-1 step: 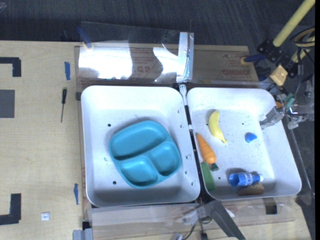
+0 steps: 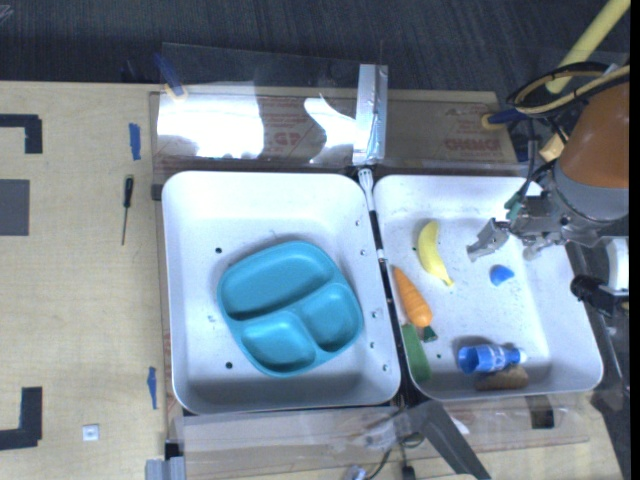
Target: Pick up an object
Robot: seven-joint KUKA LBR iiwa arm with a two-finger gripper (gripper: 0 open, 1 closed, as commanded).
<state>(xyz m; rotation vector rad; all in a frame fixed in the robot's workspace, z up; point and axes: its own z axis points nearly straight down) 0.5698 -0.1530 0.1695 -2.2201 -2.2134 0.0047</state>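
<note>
Down in the right bin [image 2: 560, 368] lie the candidates for picking, none of them lifted. A banana [image 2: 431, 251] lies toward ten o'clock of that bin's floor, tilted. A carrot [image 2: 412, 297] sits at about eight o'clock, against the bin's left wall, with a green piece [image 2: 416, 354] just below it along the same wall. A small blue bit [image 2: 501, 275] rests near the bin's middle, and a blue bottle [image 2: 489, 357] lies on its side at six o'clock, touching a brown object [image 2: 502, 377] below it. The bottle's label is too small to read.

The pincer [image 2: 497, 239] hangs over the bin at about one o'clock, just above the blue bit and to the right of the banana. Its fingers [image 2: 484, 245] stand apart, with nothing between them. The arm [image 2: 600, 163] comes in from three o'clock, its orange band showing above the wrist, with yellow and black cables [image 2: 560, 78] looping behind it.

The left bin [image 2: 190, 208] holds a blue tray [image 2: 290, 306] with three compartments, tilted across its floor.

Both bins sit on a light wooden bench [image 2: 70, 298] with black corner marks and strips of blue tape. A clear sheet [image 2: 260, 118] stands at twelve o'clock of the left bin, catching glare; red print on the board behind it is too blurred to read. A dark carpet [image 2: 300, 8] covers the floor beyond.
</note>
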